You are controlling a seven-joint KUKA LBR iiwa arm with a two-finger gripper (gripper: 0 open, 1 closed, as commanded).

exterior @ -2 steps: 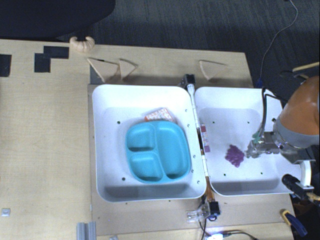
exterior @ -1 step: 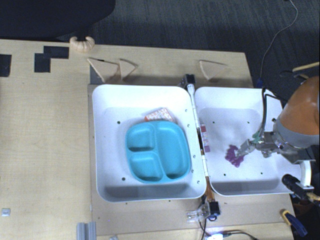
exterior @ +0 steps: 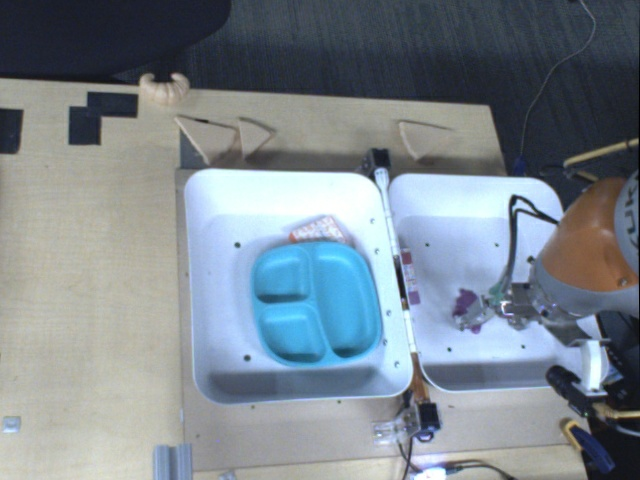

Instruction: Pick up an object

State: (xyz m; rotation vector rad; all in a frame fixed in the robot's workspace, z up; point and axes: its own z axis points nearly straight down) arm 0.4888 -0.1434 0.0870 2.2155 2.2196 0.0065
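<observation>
Arm (exterior: pixel 596 253) reaches in from the right, orange band over the right bin (exterior: pixel 450 208). Tool (exterior: pixel 492 308) sits low inside that bin, near its middle-right floor. Just at the tool tips lies a small purple object (exterior: pixel 466 306), on the bin floor, looking to touch or nearly touch the tool. Cannot tell whether the tool is released or clenched: the tips are too small and cluttered to read, and the purple object isn't clearly between them. A black cable (exterior: pixel 512 233) loops from the wrist up over the bin.

Left bin (exterior: pixel 215 268) holds a turquoise three-compartment tray (exterior: pixel 316 303), tilted slightly, roughly centred. A small packet with a red-and-white pattern (exterior: pixel 320 230) pokes out from behind the tray's upper edge, touching it.

Along the divider between the bins, a thin strip with pinkish markings (exterior: pixel 408 273) sits at the right bin's left wall.

Tabletop (exterior: pixel 90 298) is pale wood. Small tan lump (exterior: pixel 163 88) at its upper-left edge, well apart from both bins.
</observation>
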